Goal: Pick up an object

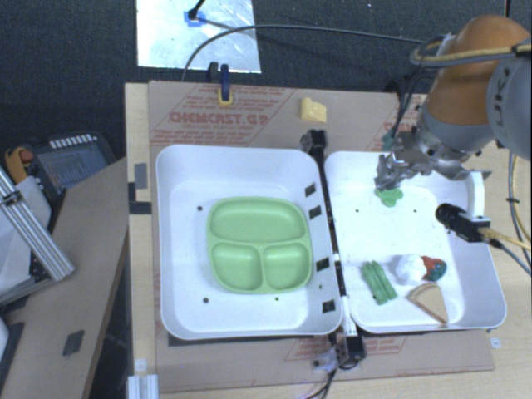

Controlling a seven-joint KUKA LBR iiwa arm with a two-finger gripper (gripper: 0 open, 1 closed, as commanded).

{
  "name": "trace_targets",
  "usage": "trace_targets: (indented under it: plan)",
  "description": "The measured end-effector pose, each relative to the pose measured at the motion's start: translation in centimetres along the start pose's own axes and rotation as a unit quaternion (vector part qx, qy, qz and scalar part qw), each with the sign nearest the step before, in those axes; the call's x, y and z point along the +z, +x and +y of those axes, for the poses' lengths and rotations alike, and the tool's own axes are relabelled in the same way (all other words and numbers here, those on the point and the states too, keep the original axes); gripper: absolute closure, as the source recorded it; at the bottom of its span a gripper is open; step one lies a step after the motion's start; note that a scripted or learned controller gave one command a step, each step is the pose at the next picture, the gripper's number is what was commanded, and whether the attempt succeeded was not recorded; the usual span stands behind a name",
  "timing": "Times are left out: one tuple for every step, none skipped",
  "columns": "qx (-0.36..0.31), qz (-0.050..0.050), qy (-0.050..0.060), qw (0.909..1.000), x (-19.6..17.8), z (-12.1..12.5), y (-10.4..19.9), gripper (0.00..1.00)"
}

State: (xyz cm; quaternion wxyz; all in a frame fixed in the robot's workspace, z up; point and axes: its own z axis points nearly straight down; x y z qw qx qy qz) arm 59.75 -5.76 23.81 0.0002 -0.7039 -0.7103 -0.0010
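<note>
My gripper [389,181] hangs over the back of the right bin [416,314], pointing down. Directly beneath its tips lies a small green piece [389,196], touching or nearly touching them. Toward the front of the same bin lie a green bean-like stick [378,281], a white lump [408,267] with a red and teal piece [434,266] beside it, and a tan wedge [429,301].
The left bin [179,223] holds a light green divided plate [258,244]. A black clip divider [324,214] runs between the bins. A yellow block [313,109] lies on the cardboard behind them. Grey devices stand at the far left.
</note>
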Motion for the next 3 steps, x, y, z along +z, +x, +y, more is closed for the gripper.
trace_targets:
  plan:
    - [-0.001,0.000,0.000,1.0000,-0.4,-0.9,6.1,1.00]
    - [-0.001,0.000,0.001,1.0000,1.1,-1.7,11.8,1.00]
    - [0.000,0.000,0.001,1.0000,2.3,-3.0,16.8,1.00]
